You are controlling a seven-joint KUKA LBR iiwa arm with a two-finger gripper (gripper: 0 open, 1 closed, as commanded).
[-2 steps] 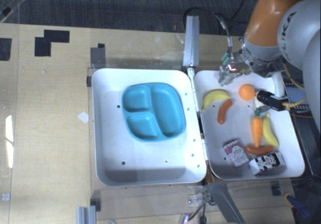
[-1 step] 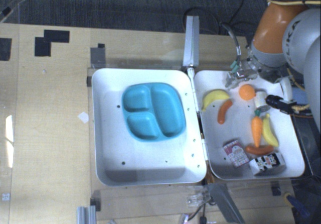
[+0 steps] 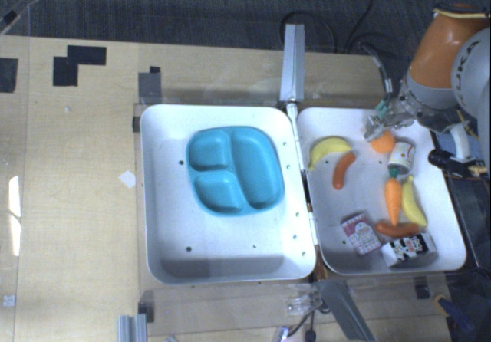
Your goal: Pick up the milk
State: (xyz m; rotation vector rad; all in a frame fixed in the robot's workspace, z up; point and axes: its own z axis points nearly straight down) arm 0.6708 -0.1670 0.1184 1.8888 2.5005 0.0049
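Lying untouched in right bin (image 3: 457,252): milk (image 3: 406,249).

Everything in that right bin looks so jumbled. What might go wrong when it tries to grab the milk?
The milk carton lies in the right bin's near corner, touching a sausage, so the gripper may snag that instead. The bin wall beside the carton could block a finger. The gripper sits at the far end, above an orange piece, a different item.
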